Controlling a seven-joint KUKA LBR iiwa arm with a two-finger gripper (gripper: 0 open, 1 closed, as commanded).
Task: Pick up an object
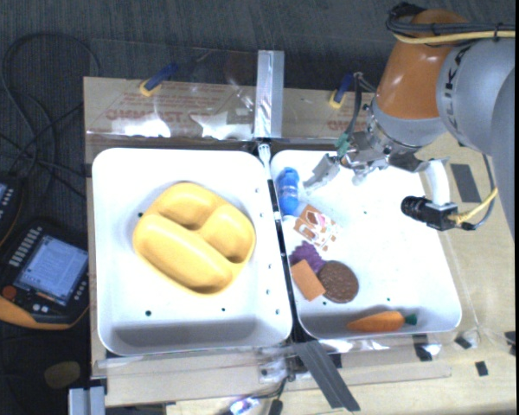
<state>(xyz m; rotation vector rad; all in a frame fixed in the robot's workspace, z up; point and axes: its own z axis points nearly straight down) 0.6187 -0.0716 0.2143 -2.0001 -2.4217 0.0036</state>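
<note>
Hovering over the upper part of the right bin [432,258], the tool [342,164] sits just right of centre in the frame, below the orange band of the arm [432,67]. Whether it stands apart or together cannot be told from this slanted look, and nothing can be seen clamped in it.

Nearest to it, just to its left against the bin's left wall, lies a small blue bottle [287,190], the likeliest thing to take. It looks like light, stiff plastic, rounded and probably slick, so it may roll or squirt out of a pinch; a hold across its middle, square to its long axis, seems safest, though the wall beside it leaves little room on that side.

Just below the bottle lies a small patterned packet [316,226], white with orange and red marks: flat, light and likely crinkly, hard to get under. Lower still, touching one another, are a purple piece [309,254], an orange block [307,279] and a brown disc [338,282]; packed so close, they would be awkward to single out. An orange carrot [376,322] with a green tip lies alone along the bin's lower edge, slim and probably light, easy to pinch across its width.

A large yellow object [193,236], smooth, bulging and lobed, sits in the middle of the left bin [112,309], and looks too broad for a pinch.
</note>
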